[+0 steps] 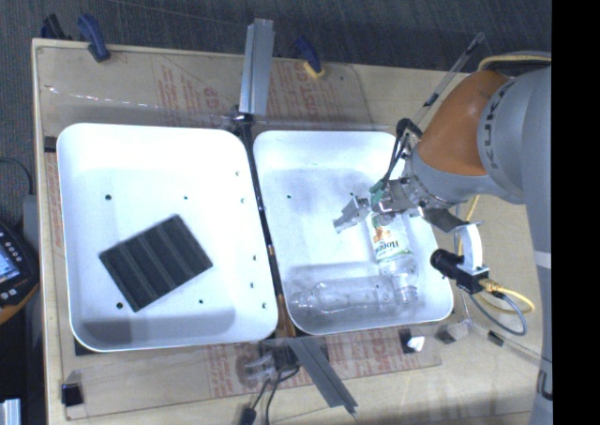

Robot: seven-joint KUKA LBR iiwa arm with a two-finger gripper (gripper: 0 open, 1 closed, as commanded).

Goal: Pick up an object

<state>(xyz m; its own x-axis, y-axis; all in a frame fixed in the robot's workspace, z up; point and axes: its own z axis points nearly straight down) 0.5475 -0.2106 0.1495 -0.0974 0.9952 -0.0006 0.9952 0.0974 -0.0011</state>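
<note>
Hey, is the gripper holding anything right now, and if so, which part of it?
It cannot be told. The gripper is low in the right bin, next to the top of a small labelled bottle, but no object is visibly between its fingers.

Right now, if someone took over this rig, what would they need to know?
Pincer: low in the right bin, at the top end of the small labelled bottle; whether it grips is unclear.
Clear plastic bottle: lying along that bin's near wall.
Dark ribbed panel: flat in the left bin.
Done: nothing visibly lifted.
Left: confirm a grasp, then raise an object.
</note>
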